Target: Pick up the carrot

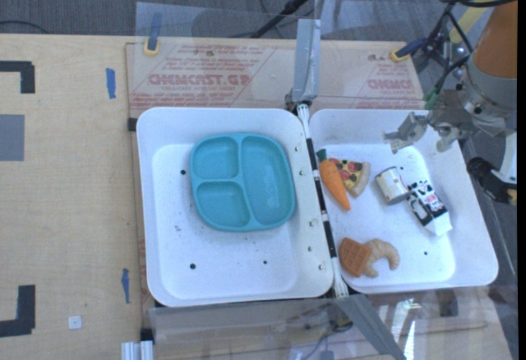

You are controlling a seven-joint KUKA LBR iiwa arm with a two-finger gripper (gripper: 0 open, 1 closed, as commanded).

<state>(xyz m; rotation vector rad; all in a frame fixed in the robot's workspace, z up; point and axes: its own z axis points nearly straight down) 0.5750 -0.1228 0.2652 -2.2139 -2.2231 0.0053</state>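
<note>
The carrot [334, 183] lies in the right bin [468, 268] hard by the divider, touching the pizza slice [355, 175] on its right, its long axis slanting from the leafy end down toward the croissant [370, 256]. The gripper [423, 132] hangs well up and to the carrot's right, fingers spread and holding nothing, so it likely must travel left and down.

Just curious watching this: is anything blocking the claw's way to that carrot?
Nothing visible lies between them. The gripper hovers at the right bin's far right; the carrot lies near the bin's left wall, touching a pizza slice on its right side.
</note>
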